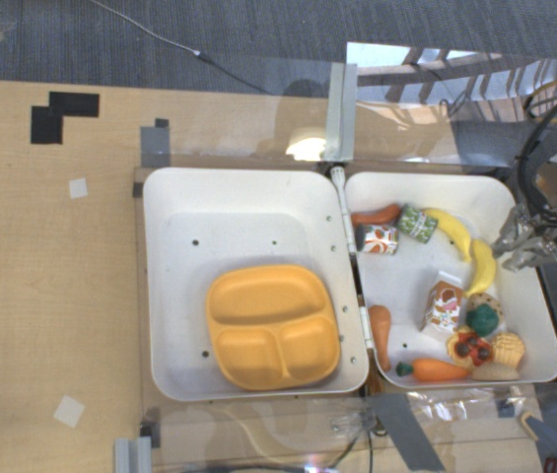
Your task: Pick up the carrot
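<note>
The carrot (443, 370), orange with a small green top pointing left, lies along the front wall of the right bin (544, 313). My gripper (526, 243) hangs at the right bin's right rim, beside the lower end of a banana (465, 246). It is well behind and to the right of the carrot and holds nothing that I can see.
The right bin also holds an orange stick-shaped piece (381, 331), a sausage (376, 215), a small can (380, 239), a green item (418, 225), a carton (443, 306), a green vegetable (483, 318), red fruit (469, 347) and a pale yellow item (506, 350). In the left bin (174, 264) lies a yellow divided plate (272, 325).
</note>
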### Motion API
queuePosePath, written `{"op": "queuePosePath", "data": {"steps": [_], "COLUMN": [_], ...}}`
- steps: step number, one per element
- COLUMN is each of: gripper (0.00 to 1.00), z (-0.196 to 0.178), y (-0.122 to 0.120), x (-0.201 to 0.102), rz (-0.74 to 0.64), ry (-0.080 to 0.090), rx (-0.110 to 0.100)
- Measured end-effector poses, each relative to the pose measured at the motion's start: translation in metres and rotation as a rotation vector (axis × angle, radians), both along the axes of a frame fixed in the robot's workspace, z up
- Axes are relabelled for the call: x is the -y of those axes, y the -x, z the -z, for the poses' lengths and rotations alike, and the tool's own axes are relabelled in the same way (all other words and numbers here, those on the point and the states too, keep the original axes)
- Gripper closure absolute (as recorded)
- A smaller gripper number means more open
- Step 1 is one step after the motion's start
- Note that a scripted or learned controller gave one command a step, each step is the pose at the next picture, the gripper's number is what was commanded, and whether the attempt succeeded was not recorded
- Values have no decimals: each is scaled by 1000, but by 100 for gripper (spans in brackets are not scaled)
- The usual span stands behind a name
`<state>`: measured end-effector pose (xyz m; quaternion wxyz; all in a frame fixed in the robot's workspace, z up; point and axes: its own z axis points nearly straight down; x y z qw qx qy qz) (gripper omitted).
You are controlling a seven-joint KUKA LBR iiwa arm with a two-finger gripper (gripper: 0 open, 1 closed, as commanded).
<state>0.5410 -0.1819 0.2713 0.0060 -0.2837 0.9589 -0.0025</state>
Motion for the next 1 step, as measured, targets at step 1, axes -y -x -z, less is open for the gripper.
{"op": "queuePosePath", "data": {"steps": [1], "gripper": [100], "z": [-20], "y": [-37], "x": [23], "rz": [-258], "ry": [3], "rx": [0]}}
